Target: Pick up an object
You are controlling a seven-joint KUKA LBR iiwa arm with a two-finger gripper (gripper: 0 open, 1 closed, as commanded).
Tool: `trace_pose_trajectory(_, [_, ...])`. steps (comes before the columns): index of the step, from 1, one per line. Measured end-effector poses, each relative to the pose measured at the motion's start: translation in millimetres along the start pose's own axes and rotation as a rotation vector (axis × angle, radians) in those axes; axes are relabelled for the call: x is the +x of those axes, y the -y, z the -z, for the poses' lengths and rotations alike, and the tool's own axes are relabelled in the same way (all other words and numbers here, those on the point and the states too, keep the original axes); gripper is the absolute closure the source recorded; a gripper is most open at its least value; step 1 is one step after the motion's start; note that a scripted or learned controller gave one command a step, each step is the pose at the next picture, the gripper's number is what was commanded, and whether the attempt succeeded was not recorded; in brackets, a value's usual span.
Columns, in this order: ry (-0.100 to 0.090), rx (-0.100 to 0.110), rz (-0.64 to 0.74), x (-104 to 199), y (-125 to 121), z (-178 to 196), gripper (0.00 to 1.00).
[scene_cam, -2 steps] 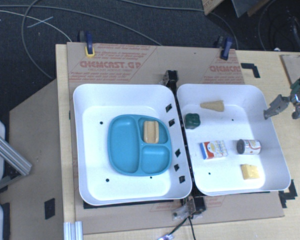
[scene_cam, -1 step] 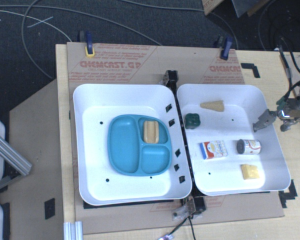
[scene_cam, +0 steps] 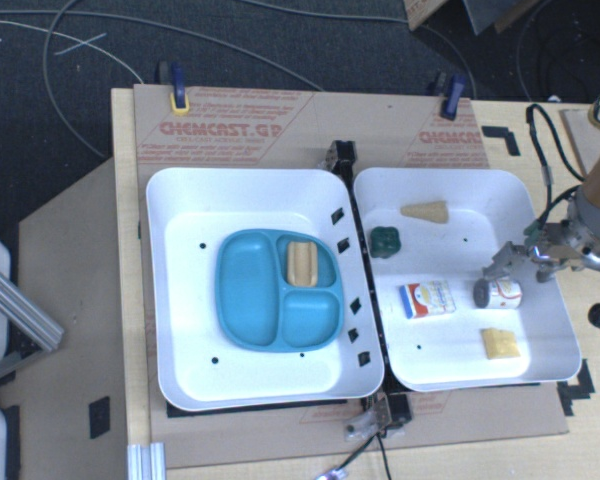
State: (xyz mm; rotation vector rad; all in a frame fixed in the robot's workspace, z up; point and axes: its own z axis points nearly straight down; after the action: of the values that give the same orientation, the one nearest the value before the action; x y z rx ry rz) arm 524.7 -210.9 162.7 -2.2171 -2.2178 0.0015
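Note:
The right bin (scene_cam: 540, 353) holds several loose objects. A tan wedge (scene_cam: 425, 211) lies near its far wall and a dark green lump (scene_cam: 384, 240) near its left wall. A white packet with red and blue print (scene_cam: 426, 299) lies in the middle, and a yellow block (scene_cam: 500, 343) toward the front. A small white round object (scene_cam: 508, 293) lies right of the packet. My gripper (scene_cam: 502, 274) reaches in from the right, low over the bin, directly at that white object and partly covering it.
The left bin (scene_cam: 180, 368) carries a blue divided plate (scene_cam: 250, 293) with a tan piece (scene_cam: 301, 263) in its upper right compartment. A black divider with clips (scene_cam: 355, 268) runs between the bins. Cables (scene_cam: 545, 158) hang by the arm at the right.

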Motion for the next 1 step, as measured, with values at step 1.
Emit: trace_pose_trajectory(1, [0.000,0.000,0.000,7.6,4.1,-45.6,0.00])
